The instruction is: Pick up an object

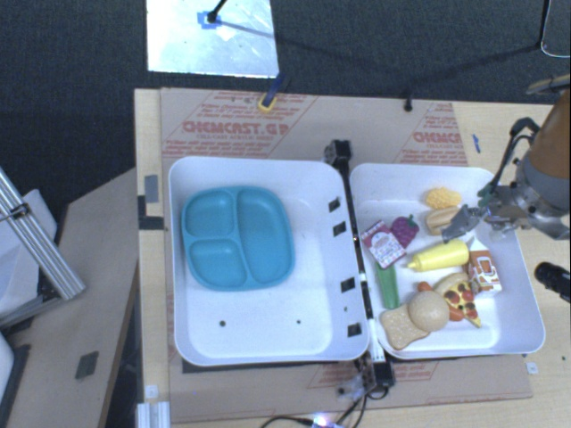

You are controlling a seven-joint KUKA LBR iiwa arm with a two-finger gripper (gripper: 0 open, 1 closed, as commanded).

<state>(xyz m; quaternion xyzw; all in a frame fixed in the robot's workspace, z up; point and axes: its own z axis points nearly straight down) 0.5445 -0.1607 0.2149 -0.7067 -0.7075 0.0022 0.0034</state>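
Note:
The right bin (517, 328) holds several toy foods. Among them are a yellow mustard bottle (439, 257), purple grapes (406, 230), a pink packet (384, 243), a green cucumber (387, 285), a bread slice (401, 328), a round bun (428, 310), a pizza slice (464, 301) and a red-and-white carton (484, 273). A yellow crinkled piece (443, 197) and a tan roll (437, 220) lie near the bin's far side. My gripper (460, 224) reaches in from the right, low over the bin, right beside the tan roll and just above the mustard bottle. Nothing visibly hangs from it.
The left bin (205, 337) holds a blue divided plate (238, 237). A black divider with clips (350, 239) runs between the bins. A black piece (553, 279) of the arm sticks in at the right edge. A shiny metal sheet (212, 25) lies on the floor beyond the bench.

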